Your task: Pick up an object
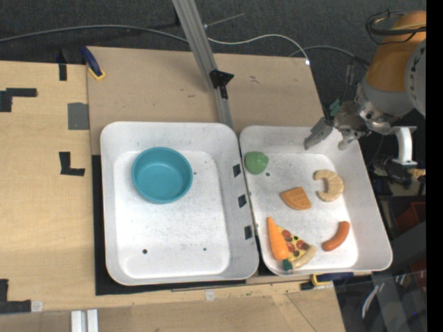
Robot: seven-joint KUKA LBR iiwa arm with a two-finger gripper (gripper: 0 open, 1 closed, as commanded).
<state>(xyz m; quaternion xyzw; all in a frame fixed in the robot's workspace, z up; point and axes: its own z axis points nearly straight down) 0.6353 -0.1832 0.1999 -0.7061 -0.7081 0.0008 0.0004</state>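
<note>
Nearest the camera, at the front edge of the right bin (pixel 374 251), a toy carrot (pixel 277 239) lies touching a pizza slice (pixel 300 249), with a red sausage (pixel 336 236) a little apart to their right. Farther back sit an orange wedge, perhaps a bread piece (pixel 297 198), a pale croissant (pixel 329 185) and a green round fruit or vegetable (pixel 257 162) near the bin's left wall. The left bin (pixel 114 206) holds a blue bowl (pixel 162 175).

The gripper (pixel 331 134) hangs above the back right corner of the right bin, its two fingers spread apart with nothing between them. No object has been picked yet; the arm seems to be at the approach stage.

The croissant looks the closest candidate, just forward of the gripper, and it stands free of its neighbours. A good grasp would likely centre the fingers over its curved body, across the narrow width, and descend straight until the tips flank it before closing. The carrot and pizza slice would be harder, since they touch and a finger may wedge on both. The sausage may roll if nudged off centre.
</note>
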